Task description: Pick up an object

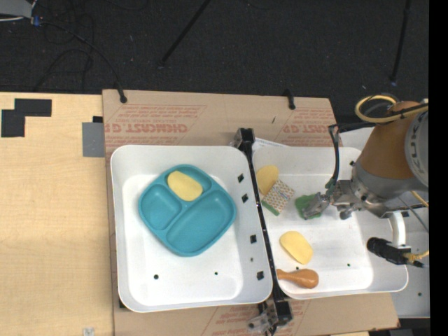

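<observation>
your claw (323, 203) sits in the right bin (381, 275), touching a green object (306, 206); you cannot tell its state. yellow piece (296, 246) lies below-left of it.

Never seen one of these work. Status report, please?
Gripper low in right bin, at the green object; grasp unconfirmed. Patterned packet close beside it. Yellow piece nearer, apart.

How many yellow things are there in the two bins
3. One yellow piece lies in a compartment of the teal plate in the left bin. Two lie in the right bin: one near the divider, one lower down. The arm may hide more.
</observation>
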You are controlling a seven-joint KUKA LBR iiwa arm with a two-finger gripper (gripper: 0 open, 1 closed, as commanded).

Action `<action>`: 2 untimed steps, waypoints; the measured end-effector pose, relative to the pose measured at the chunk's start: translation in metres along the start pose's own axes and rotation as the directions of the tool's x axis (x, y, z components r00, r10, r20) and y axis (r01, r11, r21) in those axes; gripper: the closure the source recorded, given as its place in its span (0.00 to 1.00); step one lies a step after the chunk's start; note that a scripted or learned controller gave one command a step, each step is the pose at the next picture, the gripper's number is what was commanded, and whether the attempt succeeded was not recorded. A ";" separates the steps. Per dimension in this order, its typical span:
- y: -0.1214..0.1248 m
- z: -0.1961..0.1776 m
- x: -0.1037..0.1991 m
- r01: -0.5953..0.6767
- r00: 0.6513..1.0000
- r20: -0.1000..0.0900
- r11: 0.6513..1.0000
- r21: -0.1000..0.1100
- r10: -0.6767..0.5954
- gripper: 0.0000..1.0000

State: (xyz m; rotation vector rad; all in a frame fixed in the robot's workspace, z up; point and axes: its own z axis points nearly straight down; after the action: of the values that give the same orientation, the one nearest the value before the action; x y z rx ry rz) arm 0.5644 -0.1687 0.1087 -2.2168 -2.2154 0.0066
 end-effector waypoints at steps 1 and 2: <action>0.001 -0.013 -0.001 -0.002 1.000 0.001 1.000 -0.002 0.002 1.00; 0.001 -0.055 -0.003 -0.001 1.000 0.003 1.000 -0.010 0.001 1.00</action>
State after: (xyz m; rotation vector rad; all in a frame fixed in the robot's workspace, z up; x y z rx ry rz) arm 0.5659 -0.1717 0.1637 -2.2245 -2.2202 -0.0011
